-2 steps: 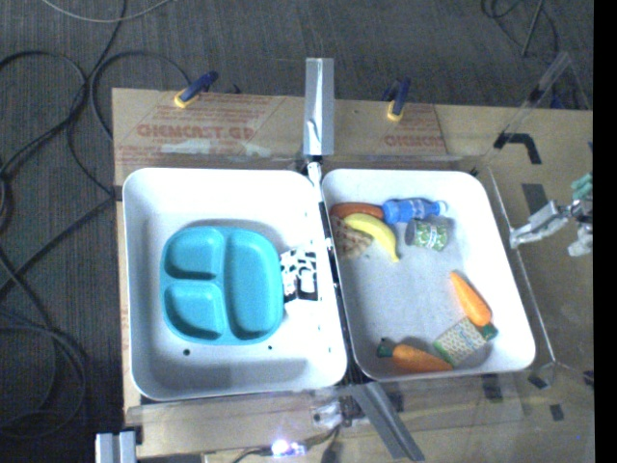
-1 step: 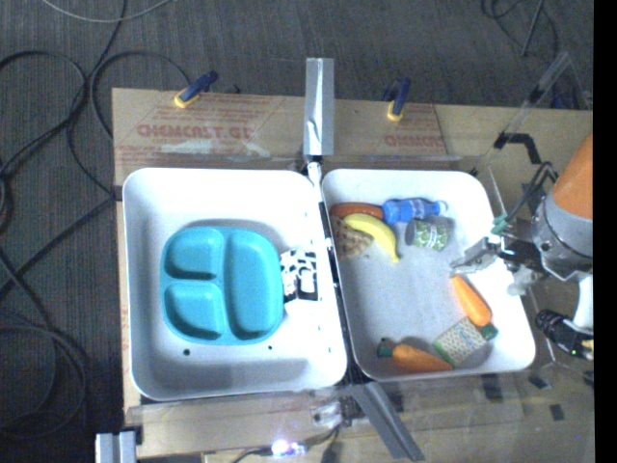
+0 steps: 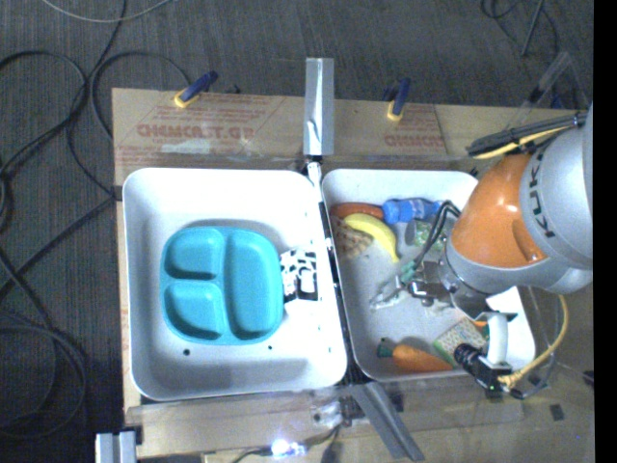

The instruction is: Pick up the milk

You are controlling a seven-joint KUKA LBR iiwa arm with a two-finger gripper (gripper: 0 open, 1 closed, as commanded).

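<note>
The milk is a small black-and-white patterned carton. It lies in the left bin, against that bin's right wall and just right of the blue plate. My gripper is low in the right bin, over the bare floor near the bin's middle. It is about a hand's width right of the milk, with the wall between the bins in between. The grey arm with its orange band covers the right bin's right side.
A blue divided plate lies in the left bin. The right bin holds a banana, a blue bottle, a red item, a carrot and a small box. Clamps sit at the bench's back edge.
</note>
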